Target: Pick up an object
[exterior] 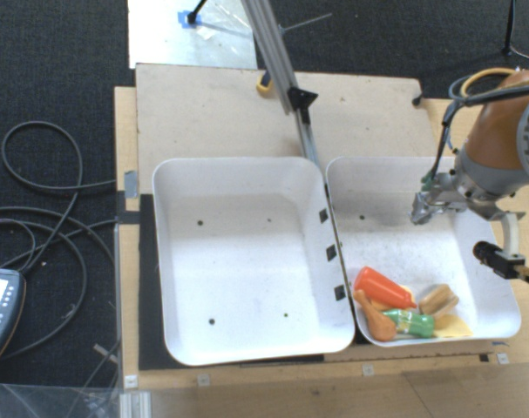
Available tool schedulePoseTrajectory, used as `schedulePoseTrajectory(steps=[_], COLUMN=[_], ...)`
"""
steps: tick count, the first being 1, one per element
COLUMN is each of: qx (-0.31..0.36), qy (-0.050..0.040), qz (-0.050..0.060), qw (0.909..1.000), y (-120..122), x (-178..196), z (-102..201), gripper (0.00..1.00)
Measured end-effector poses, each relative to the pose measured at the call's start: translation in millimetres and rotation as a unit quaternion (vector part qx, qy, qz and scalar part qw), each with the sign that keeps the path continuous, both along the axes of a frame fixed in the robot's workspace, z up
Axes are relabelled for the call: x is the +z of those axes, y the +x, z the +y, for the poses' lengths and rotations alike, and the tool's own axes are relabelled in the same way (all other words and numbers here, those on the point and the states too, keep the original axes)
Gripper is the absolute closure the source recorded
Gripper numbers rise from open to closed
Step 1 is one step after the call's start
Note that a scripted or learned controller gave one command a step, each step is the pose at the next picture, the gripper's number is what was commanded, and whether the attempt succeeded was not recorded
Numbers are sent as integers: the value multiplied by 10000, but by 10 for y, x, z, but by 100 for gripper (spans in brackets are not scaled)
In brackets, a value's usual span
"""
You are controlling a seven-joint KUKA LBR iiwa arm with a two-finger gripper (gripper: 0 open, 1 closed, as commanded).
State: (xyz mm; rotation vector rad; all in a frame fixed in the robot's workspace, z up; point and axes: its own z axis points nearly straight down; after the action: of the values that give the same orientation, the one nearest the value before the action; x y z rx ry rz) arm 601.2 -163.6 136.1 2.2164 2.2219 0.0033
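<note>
In the right bin's (pixel 482 259) near corner sits a small pile of toys: an orange carrot (pixel 384 287) with its long axis slanting from upper left to lower right, a chicken leg (pixel 375 316), a green piece (pixel 410 322), a bread roll (pixel 438 300) and a yellow slice (pixel 454 325). Gripper (pixel 421 212) hangs well apart above the bin's far half, nothing seen in it; how far open, can't tell. Left bin (pixel 247 181) alongside.
</note>
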Motion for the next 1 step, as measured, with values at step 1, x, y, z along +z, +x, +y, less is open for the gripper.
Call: schedulePoseTrajectory(steps=[1], qx=[8], qy=[-8], qz=[-24], qw=[10000], y=[16], x=[651], z=[-21], gripper=[100])
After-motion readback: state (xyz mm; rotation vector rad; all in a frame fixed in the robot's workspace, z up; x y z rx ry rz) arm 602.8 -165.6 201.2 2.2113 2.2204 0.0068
